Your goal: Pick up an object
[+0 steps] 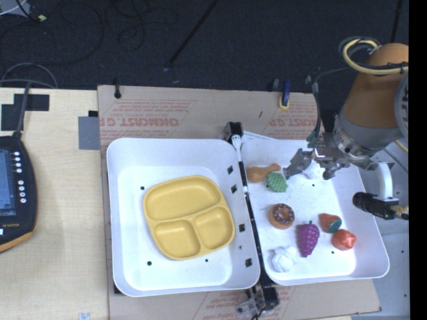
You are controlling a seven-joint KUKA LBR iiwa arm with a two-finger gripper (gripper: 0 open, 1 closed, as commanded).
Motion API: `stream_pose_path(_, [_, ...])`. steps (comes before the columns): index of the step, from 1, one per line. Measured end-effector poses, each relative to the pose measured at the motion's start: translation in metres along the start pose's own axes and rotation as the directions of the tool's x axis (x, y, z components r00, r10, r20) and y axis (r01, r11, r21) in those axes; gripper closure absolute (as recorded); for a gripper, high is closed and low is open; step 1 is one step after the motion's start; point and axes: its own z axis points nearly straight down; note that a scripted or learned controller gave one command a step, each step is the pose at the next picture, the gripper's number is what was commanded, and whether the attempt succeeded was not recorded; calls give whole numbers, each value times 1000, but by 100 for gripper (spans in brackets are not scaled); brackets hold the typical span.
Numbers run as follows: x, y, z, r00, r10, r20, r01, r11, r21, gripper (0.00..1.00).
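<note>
A yellow divided plate (187,217) lies in the left white bin (127,245). Both bins sit on a cardboard sheet (173,115) over the wooden bench (57,259). A black handheld controller (15,192) rests at the bench's left edge.

A robotics lab: 2 white bins (127,159) sat on a cardboard-covered tabletop (173,115), with a control pendant (13,189) at the left and loose cables (80,19) on dark flooring behind.

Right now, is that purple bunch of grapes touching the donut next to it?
Apart. The camera view shows a strip of white bin floor between the grapes and the donut.
</note>
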Motion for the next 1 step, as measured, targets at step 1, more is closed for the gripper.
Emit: stream_pose_path(1, [6, -60, 147, 1000, 2, -1, -2, 1000, 1, 0])
